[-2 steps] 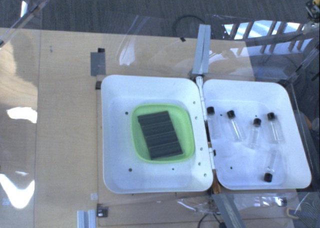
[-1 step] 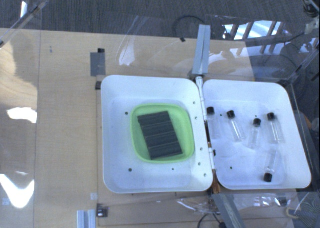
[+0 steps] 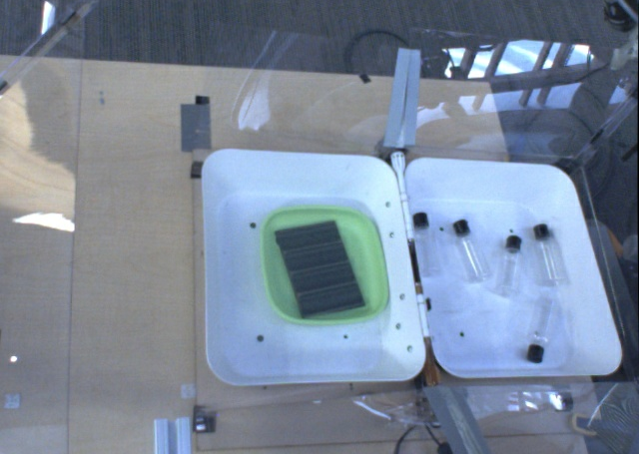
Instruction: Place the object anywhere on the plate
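A green square plate [image 3: 371,262] lies in the left white bin [image 3: 230,272]. A dark grey ridged rectangular block [image 3: 319,268] rests flat on the plate, tilted slightly, covering most of its middle. In the right white bin [image 3: 584,242] lie several clear vials with black caps: one [image 3: 468,246] left of centre, one [image 3: 510,260] in the middle, one [image 3: 546,250] to the right, and one [image 3: 539,332] near the front. A loose black cap [image 3: 420,220] sits near that bin's left wall.
A grey metal post [image 3: 402,103] stands behind the seam between the bins. Clear plastic sheeting [image 3: 559,93] and a metal frame rise at the back right. The wooden bench [image 3: 100,242] stretches left of the bins.
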`<state>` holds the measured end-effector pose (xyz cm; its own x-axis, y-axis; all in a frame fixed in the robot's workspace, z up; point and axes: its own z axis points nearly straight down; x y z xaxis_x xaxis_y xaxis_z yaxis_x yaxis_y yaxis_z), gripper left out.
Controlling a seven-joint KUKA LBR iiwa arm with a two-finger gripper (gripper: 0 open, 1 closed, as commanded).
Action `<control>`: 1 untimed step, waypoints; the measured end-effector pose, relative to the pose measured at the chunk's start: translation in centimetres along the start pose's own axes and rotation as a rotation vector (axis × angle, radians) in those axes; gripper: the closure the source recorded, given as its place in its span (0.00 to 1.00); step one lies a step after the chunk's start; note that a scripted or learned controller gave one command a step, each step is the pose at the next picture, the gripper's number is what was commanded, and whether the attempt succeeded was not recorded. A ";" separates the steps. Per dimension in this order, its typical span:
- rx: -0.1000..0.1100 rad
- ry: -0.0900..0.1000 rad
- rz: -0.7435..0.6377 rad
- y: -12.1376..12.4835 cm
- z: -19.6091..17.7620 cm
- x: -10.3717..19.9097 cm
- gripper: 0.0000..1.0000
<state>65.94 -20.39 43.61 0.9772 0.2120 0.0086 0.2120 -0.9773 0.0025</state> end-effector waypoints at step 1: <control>0.000 0.001 0.001 0.1 0.0 0.3 0.00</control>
<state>66.28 -20.38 43.60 0.9775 0.2107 0.0095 0.2107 -0.9775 0.0023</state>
